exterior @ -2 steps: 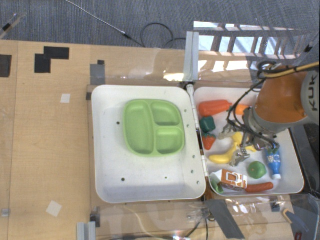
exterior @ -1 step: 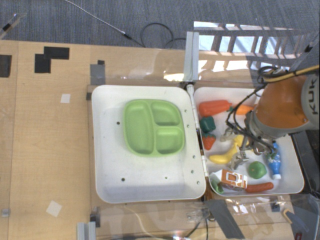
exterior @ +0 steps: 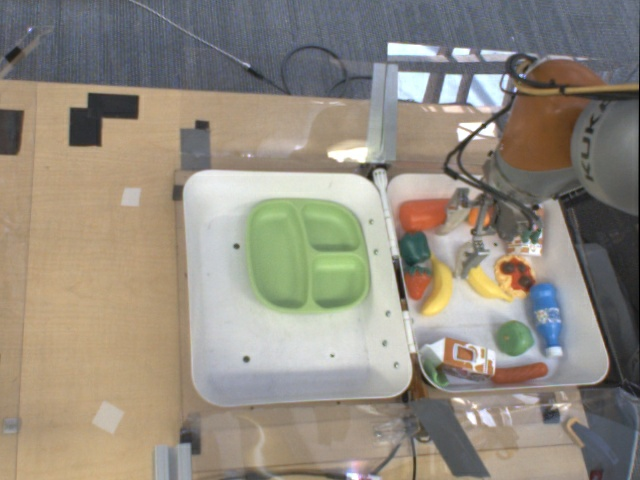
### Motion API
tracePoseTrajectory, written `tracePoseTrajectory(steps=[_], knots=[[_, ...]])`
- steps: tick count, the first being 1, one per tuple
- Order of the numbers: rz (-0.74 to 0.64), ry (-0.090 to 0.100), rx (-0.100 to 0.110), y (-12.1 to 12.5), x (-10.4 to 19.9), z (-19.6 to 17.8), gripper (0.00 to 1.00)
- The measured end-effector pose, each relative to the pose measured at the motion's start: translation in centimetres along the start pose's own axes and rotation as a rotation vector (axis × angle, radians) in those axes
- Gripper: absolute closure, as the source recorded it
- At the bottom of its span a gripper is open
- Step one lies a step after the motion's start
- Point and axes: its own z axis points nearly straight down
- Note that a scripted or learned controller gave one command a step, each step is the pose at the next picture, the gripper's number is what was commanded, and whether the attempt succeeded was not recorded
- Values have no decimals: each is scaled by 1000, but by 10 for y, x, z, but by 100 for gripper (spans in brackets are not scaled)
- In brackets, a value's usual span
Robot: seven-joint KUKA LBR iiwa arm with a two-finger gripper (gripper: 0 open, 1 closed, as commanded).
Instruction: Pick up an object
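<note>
Pincer (exterior: 478, 250) poised above right bin (exterior: 590, 298), fingers seemingly apart, clamped on nothing.
Banana (exterior: 437, 288) at seven o'clock from pincer: probably light, smooth, curved; best gripped across its middle.

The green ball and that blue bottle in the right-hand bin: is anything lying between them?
No. In the camera view, bare white bin floor separates the green ball from the blue bottle.

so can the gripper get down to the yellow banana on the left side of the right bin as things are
Probably yes. The gripper hangs over the right bin, just right of the yellow banana, whose top is uncovered. A green and red toy touches its upper end, which could crowd the grasp.
</note>
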Motion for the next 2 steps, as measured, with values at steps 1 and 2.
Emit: tracePoseTrajectory(steps=[1,2], knots=[[78,-76,8,33,63,6,0],[210,-30,-1,31,15,3,0]])
